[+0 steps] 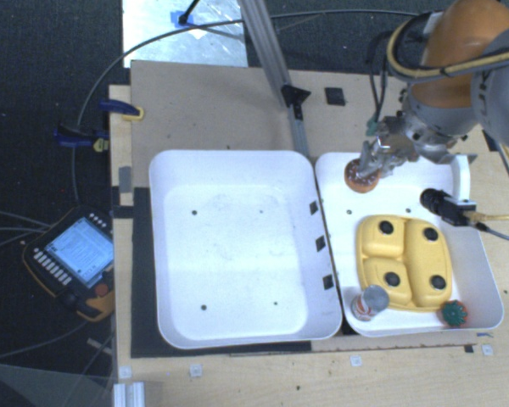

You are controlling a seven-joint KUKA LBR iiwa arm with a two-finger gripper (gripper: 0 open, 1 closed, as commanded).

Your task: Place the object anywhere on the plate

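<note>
Tool point(371, 164) is low at the far-left corner of the right bin point(483, 265), directly over a small brown round object point(361, 179). The object lies at the fingertips, just toward the near side of them. Cannot tell if the fingers are spread or closed, or whether the object is actually between them; the wrist hides the gap.

Key relation: the yellow plate point(405, 262), with its four compartments, lies nearer the camera and slightly right of the tool, same bin, close but apart from the brown object. My read is a short carry toward the near edge and a bit right gets it there. The plate's long axis runs roughly far-to-near. The brown object is round, so no long axis matters for the grasp.

Other items sit at the plate's near edge: a greyish round piece point(372, 299) at its near-left corner, a small green thing point(454, 313) at near-right.

Left bin point(165, 253) holds nothing relevant.

No readable labels or brands on the objects. The pendant point(75, 257) on the floor has a lit screen, text too small to read.
</note>
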